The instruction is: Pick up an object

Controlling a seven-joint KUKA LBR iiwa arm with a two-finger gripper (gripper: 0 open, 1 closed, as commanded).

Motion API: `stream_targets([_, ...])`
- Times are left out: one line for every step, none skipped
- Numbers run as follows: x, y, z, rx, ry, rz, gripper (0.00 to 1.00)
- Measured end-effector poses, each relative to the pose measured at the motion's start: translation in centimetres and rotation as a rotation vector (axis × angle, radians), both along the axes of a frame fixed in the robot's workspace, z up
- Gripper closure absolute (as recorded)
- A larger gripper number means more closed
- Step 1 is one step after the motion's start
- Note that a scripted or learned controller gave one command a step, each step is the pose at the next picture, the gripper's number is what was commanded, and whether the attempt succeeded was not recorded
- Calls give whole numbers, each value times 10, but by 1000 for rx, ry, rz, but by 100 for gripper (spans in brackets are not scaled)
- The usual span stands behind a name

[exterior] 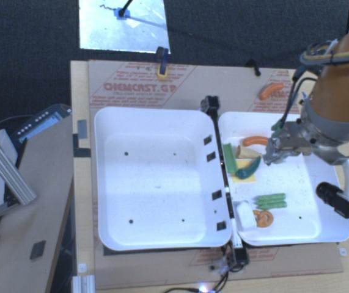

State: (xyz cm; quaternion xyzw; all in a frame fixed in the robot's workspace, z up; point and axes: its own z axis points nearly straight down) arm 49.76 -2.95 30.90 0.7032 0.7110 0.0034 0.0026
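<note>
Hovering my hand (pixel 271 154) over the right bin (pixel 330 224), just beside the sausage (pixel 253 141); grip state I cannot tell. Nothing lifted; the pick remains.

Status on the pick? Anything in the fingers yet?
Done: the arm is over the right bin, with the gripper low among the toys near the orange sausage and dark green piece. In hand: nothing visibly held; I can't tell how the gripper stands. Left: grasp and lift. The green beans and pretzel lie untouched nearer the front.
</note>
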Motion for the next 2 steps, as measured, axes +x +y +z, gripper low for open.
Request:
stream_targets([27,94,28,2,2,4,100])
stream_targets([33,97,226,2,-13,-5,100])
